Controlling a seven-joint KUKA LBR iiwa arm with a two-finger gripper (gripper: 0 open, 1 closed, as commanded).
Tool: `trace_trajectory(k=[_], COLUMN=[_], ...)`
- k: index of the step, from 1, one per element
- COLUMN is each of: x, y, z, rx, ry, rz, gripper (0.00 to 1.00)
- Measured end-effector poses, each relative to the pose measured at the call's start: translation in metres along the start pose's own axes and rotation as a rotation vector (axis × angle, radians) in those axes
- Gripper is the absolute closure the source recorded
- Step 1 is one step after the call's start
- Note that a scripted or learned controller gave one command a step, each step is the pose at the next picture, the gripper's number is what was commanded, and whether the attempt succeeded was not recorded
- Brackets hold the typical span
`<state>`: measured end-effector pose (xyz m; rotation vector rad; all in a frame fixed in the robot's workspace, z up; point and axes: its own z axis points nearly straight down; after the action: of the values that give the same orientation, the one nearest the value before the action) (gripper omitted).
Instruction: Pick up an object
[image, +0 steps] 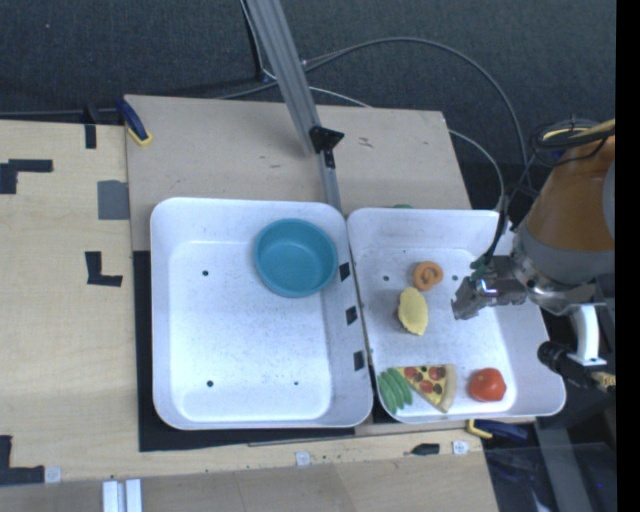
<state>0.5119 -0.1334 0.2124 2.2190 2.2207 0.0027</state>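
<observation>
Two white bins are seen side by side on the bench. In the left bin (190, 330) a blue bowl (295, 257) is placed near the upper right corner. In the right bin (385, 235) five small items are found: an orange ring (428, 275) near the middle, a yellow lemon-like piece (413, 311) just below it, a pizza slice (433, 383) at the lower edge, a green pod-like piece (394, 389) touching the slice's left side, and a red tomato (487, 385) to the right of the slice. The gripper (468, 302) is positioned over the right bin, right of the lemon piece and apart from it. Nothing is seen held between its fingers; how far they are parted cannot be told.
</observation>
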Motion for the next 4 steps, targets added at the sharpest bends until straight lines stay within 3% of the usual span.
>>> trace_trajectory(k=[1,3,4], x=[0.0,0.103,0.154], y=[0.0,0.026,0.043], z=[-0.014,0.0,-0.013], rx=[0.002,0.005,0.003], ry=[0.0,0.001,0.001], rz=[0.0,-0.003,-0.004], gripper=[1.0,1.0,1.0])
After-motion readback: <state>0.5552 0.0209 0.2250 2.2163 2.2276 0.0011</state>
